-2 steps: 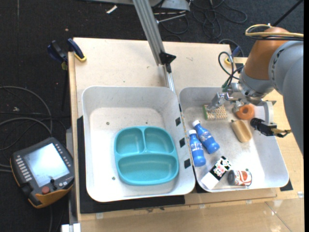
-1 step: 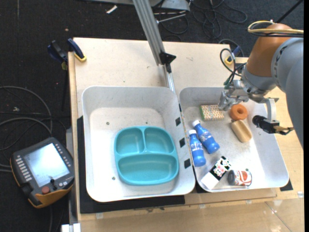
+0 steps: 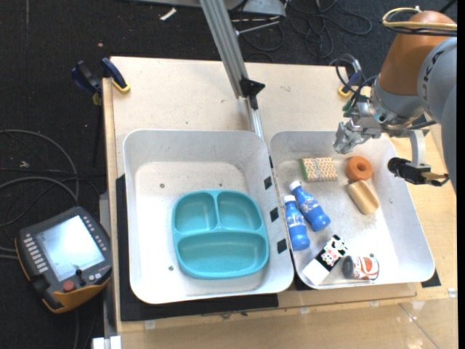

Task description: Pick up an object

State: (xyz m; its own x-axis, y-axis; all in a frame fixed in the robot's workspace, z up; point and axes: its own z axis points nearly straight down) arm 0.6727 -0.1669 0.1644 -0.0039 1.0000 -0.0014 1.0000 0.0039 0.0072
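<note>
Hovering at the frame's upper right, the claw [image 3: 346, 141] hung over the right bin [image 3: 414, 227], near the doughnut [image 3: 359, 169], likely lining up a pick; its state could not be told.

Bright, even overhead light, soft shadows (mild glare on the white bins [image 3: 145, 151]), sharp focus.
</note>
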